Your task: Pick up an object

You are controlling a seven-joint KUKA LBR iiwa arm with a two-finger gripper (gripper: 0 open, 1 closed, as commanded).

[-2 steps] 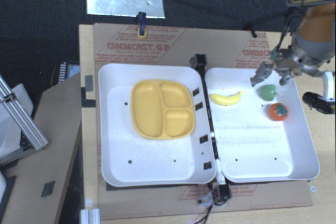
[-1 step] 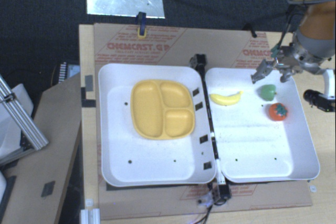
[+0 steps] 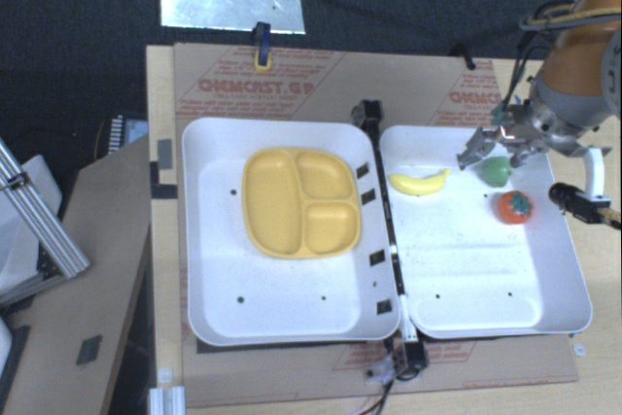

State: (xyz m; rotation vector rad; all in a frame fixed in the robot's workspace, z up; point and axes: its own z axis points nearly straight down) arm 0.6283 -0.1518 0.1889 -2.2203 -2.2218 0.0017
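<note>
In the right bin (image 3: 486, 306) lie a yellow banana (image 3: 419, 181), a green round fruit (image 3: 497, 171) and a red tomato-like fruit with a green top (image 3: 514, 207). My gripper (image 3: 498, 151) hangs over the far part of that bin, right above the green fruit. Its fingers (image 3: 475, 152) are spread apart, one toward the banana side and one past the green fruit. Nothing sits between them. The green fruit is partly covered by the gripper.
The left bin (image 3: 214, 306) holds a yellow divided plate (image 3: 299, 201) with three compartments. A black clamp row (image 3: 381, 209) runs between the bins. The grey arm with its orange band (image 3: 581, 44) comes in from the upper right.
</note>
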